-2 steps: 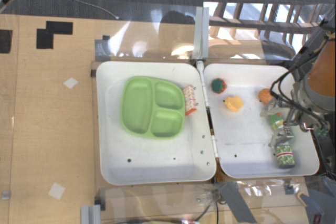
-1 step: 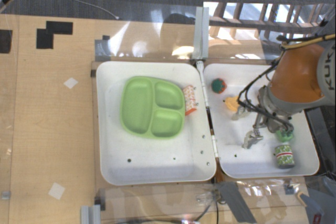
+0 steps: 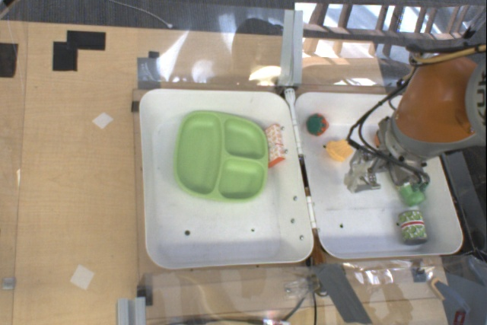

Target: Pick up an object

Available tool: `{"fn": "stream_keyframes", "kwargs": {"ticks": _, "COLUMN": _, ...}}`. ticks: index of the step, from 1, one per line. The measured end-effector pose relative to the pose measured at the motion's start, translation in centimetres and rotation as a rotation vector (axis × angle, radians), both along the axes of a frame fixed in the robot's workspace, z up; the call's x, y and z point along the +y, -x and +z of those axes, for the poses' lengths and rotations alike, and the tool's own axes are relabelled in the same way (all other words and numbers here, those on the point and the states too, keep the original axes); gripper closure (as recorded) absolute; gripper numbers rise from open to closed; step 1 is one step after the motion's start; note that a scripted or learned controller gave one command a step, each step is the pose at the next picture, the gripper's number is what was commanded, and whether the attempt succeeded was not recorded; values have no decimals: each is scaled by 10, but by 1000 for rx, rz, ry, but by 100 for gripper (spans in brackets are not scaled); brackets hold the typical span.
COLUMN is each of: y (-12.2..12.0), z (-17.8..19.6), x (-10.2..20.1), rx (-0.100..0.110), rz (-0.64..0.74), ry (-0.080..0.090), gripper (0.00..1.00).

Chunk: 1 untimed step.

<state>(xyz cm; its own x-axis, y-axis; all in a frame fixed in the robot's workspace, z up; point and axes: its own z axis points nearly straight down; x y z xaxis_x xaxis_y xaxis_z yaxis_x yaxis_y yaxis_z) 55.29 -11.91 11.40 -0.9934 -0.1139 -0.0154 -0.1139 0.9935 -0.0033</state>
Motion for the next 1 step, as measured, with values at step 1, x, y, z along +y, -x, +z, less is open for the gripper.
{"fn": "stream_keyframes", "kwargs": {"ticks": 1, "y": -38, "z": -23, "x": 25, "rx": 0, "rz": -315, "ry": -5, "gripper": 100}}
